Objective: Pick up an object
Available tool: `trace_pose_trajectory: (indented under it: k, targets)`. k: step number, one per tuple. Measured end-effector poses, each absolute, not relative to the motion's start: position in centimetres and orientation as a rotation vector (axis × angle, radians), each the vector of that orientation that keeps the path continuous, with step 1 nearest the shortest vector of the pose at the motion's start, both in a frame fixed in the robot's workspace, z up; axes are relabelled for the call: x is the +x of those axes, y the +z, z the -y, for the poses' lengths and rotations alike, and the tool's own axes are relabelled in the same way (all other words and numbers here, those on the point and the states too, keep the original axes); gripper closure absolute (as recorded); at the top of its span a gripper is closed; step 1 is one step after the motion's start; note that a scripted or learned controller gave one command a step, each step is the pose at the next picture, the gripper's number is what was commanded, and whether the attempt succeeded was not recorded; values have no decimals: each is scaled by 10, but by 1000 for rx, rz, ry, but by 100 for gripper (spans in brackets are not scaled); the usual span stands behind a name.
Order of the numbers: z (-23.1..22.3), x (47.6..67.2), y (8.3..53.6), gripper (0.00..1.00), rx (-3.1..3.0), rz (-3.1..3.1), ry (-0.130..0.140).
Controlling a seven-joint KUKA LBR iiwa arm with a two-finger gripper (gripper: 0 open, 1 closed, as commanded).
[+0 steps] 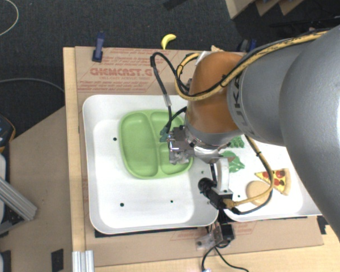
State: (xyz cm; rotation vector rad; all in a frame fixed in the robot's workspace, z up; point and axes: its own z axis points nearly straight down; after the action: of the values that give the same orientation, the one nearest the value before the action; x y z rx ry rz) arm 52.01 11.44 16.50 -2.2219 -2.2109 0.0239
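Observation:
A light green divided tray (140, 145) lies in the left bin (102, 169), towards its right side. My gripper (179, 149) hangs low over the tray's right compartment, and the wrist with its orange band (212, 95) covers that end of the tray. In the right bin (306, 208) lie a pizza slice (279, 180), a small green leafy piece (236, 163) and a tan rounded object (255, 189), all partly hidden by the arm and its cables.
A yellow banana-shaped toy (168, 39) and a blue clamp (98, 47) sit on the cardboard sheet behind the bins. Black cables (161, 78) loop from the wrist over the left bin. A small black fitting (211, 189) hangs near the wall between the bins.

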Motion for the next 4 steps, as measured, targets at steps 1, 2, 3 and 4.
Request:
trace_pose_trajectory:
  k: [1,2,3,4]
  targets:
    - [-100,477,207,100,-2221,2215,5]
    - [-144,489,230,100,-2217,2227,-5]
    - [-216,479,282,100,-2212,2232,-11]
    - [-225,480,444,100,-2221,2230,-32]
